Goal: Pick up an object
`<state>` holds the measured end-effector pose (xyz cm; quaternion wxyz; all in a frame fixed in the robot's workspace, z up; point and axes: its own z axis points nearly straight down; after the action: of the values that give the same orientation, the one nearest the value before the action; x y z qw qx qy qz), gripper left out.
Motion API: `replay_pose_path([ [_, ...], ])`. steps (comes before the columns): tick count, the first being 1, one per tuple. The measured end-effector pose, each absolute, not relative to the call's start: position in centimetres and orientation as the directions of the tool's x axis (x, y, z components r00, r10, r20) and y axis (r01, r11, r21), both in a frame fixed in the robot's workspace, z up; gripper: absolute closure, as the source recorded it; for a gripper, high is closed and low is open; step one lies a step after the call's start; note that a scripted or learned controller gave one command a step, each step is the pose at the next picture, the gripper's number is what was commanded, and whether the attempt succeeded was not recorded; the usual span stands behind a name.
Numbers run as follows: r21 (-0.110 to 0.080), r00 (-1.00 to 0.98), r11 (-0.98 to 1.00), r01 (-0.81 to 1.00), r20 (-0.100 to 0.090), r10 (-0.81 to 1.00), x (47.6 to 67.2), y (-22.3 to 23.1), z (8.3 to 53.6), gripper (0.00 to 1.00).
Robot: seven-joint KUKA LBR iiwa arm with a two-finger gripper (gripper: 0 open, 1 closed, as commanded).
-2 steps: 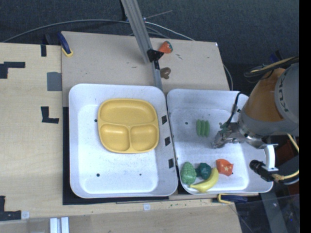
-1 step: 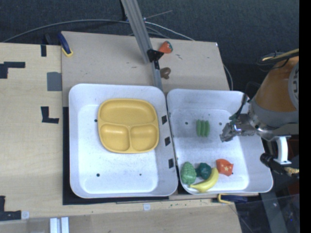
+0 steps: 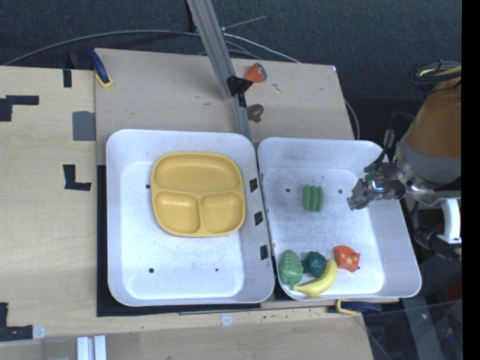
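The right bin (image 3: 375, 156) holds a small green ribbed object (image 3: 313, 198) near its middle. Along its front edge lie a light green leafy piece (image 3: 289, 267), a dark green piece (image 3: 315, 262), a yellow banana (image 3: 320, 282) and a red strawberry-like piece (image 3: 346, 257). My gripper (image 3: 363, 194) hangs over the right side of this bin, to the right of the green ribbed object and apart from it. Nothing shows between its fingers.
The left bin (image 3: 127, 223) carries a yellow three-compartment plate (image 3: 198, 193). A grey pole (image 3: 210, 28) slants in from the top to a clamp at the bins' back edge. Cables run behind the bench. The arm's orange band (image 3: 439, 122) sits at the right edge.
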<state>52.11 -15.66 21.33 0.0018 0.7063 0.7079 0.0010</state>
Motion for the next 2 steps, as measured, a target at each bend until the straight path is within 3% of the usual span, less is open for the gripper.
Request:
replay_pose_path([
  [1,0.005,-0.002,0.002,1.0,-0.002,1.0,51.5,-15.0,26.8,1.0],
  [2,0.002,-0.001,0.001,1.0,-0.001,1.0,51.5,-15.0,29.4,1.0],
])
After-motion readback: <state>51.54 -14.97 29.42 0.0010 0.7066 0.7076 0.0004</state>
